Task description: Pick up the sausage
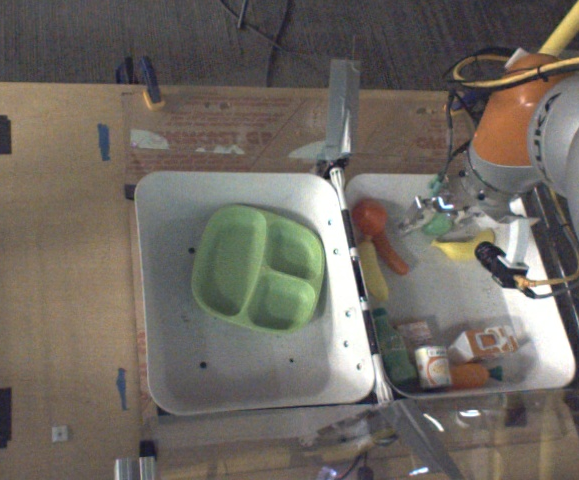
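- The sausage [393,255], reddish-orange, lies in the right bin [439,303] at its upper left, just below a red tomato-like piece [370,215].
- The tool [421,211] hovers right of it; how wide it stands I cannot tell.
- A small carton [486,343] at lower right has print too blurred to read.
- The green divided plate [260,266] sits in the left bin [169,348].

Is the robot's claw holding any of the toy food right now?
Cannot tell. The gripper is low in the right bin over a green thing; the sausage lies apart, untouched.
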Controlling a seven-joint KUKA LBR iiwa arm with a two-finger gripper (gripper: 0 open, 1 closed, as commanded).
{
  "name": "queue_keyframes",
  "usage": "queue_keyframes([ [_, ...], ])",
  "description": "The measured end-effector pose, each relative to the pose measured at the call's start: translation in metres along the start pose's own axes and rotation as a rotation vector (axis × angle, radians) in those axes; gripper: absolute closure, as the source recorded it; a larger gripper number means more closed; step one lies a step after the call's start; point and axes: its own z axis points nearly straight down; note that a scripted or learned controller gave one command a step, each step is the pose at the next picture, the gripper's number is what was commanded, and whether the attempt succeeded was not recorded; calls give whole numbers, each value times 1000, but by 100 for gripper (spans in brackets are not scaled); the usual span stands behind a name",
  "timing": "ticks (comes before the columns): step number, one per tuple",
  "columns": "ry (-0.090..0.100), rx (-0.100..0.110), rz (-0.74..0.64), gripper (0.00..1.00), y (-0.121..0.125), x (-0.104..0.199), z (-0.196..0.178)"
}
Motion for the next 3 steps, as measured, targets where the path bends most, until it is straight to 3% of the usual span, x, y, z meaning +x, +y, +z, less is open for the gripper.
queue_keyframes([
  [1,0,-2,301,0,-36,29,-1],
  [2,-4,-6,301,100,-35,27,-12],
  [3,-4,-5,301,0,-35,27,-12],
])
